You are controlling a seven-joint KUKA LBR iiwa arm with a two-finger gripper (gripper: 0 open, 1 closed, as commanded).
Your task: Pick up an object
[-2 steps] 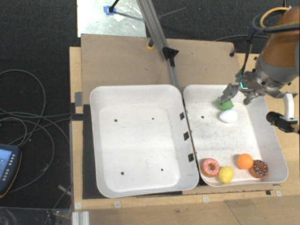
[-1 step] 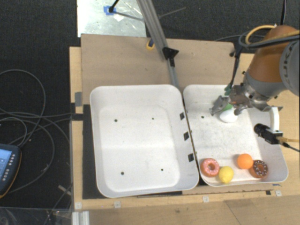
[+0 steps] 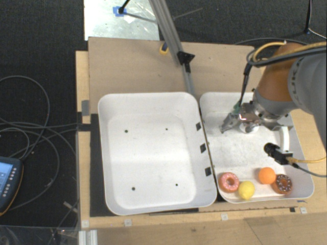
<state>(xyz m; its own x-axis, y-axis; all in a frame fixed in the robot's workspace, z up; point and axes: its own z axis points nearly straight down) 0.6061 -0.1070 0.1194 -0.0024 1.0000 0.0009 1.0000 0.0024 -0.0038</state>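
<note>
Dark carpet surrounds a brown table [image 3: 133, 65] that carries two white bins side by side. The left bin [image 3: 153, 152] shows a bare floor with a few small dark dots. The right bin [image 3: 232, 147] holds four small things in a row along its near edge: a pink donut [image 3: 228, 181], a lemon [image 3: 247, 190], an orange [image 3: 266, 175] and a brown donut [image 3: 281, 184]. The pink donut and lemon look to be touching; the orange sits just beside the brown donut.

The arm [image 3: 286, 80] reaches in from the right, and the gripper [image 3: 240, 122] hangs over the far half of the right bin, well apart from the row of food. Its fingers seem spread with nothing between them, though the metal parts are small and glare makes this hard to be sure of. Nothing is held.

As I judge it, the step in hand is the approach: no object is chosen by contact yet. The next move calls for bringing the gripper toward the near edge, over one piece, then lowering with the fingers straddling it. The orange looks the easiest target, being round and slightly apart from the lemon; the bin wall close behind the row leaves little room for a finger.
</note>
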